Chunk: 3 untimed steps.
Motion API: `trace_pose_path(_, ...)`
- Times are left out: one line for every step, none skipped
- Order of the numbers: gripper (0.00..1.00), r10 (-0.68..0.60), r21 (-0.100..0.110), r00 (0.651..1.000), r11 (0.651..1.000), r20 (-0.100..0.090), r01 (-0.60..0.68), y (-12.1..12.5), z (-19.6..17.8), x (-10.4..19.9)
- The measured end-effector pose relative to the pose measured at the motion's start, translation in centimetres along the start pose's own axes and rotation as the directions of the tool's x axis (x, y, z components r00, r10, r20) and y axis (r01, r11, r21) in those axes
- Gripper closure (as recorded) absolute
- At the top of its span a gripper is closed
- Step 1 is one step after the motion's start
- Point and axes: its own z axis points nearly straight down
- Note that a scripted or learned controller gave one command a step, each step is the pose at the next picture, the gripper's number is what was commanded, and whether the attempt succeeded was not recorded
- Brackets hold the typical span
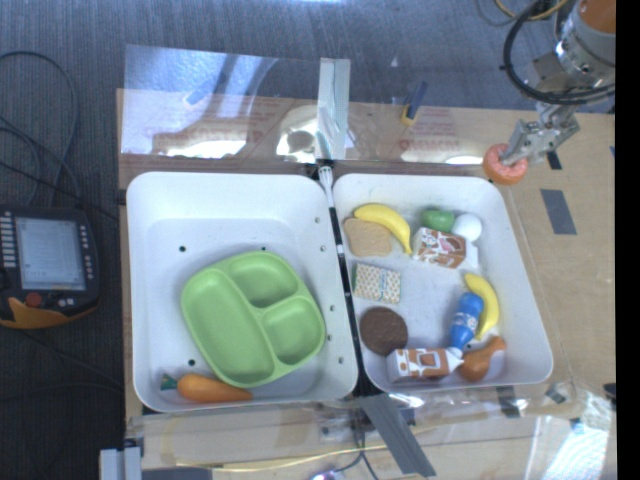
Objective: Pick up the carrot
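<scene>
Bins dominate the bench: the left bin (150, 268) bears a green divided plate (252, 317), the right bin (515, 268) a scatter of toy food. Arm (590, 18) hangs at two o'clock, beyond both bins, its gripper (540, 140) just beside an orange ring (505, 164); whether anything is gripped, I cannot tell. The carrot (208, 389) lies at seven o'clock in the left bin, touching the plate's near rim. Its long axis runs nearly nine-to-three, green stub toward nine, tip toward three. It looks light, rigid, slick plastic; pinching across the thick middle seems safest.
</scene>
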Motion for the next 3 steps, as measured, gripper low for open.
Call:
trace_pose_path(1.0, 0.013, -0.018, 1.0, 1.0, 0.01, -0.013, -0.3, 6.2, -5.9)
trace_pose_path(1.0, 0.283, -0.012, 0.959, 0.959, 0.001, -0.283, 0.1, 6.6, -0.6)
trace_pose_path(1.0, 0.114, -0.009, 0.993, 0.993, 0.003, -0.114, 2.5, 0.5, -4.6)
